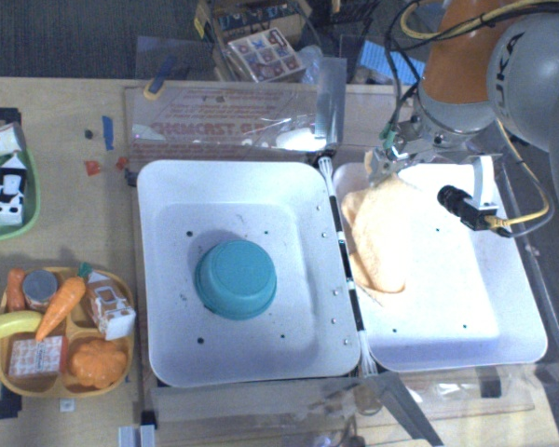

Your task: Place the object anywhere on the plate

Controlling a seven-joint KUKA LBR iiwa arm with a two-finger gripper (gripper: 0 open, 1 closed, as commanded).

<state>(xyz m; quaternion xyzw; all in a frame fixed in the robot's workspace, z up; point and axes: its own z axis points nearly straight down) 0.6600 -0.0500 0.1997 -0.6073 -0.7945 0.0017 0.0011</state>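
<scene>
A round teal plate [236, 278] lies in the middle of the left white bin [168, 203]. The object, a pale cream floppy piece [377, 240], rests in the left part of the right bin [466, 315], close to the wall between the bins. Its upper end narrows to a tip right under my gripper [388, 164], which hangs at the bin's far left corner and touches or nearly touches that tip. The grey arm with its orange band [466, 35] comes in from the upper right.
A black camera with a yellow cable [466, 208] sticks out from the wrist over the right bin. A clear plastic container [228, 124] stands behind the left bin. On the bench at left are a green bowl [26, 214] and a yellow tray of toy food [123, 298].
</scene>
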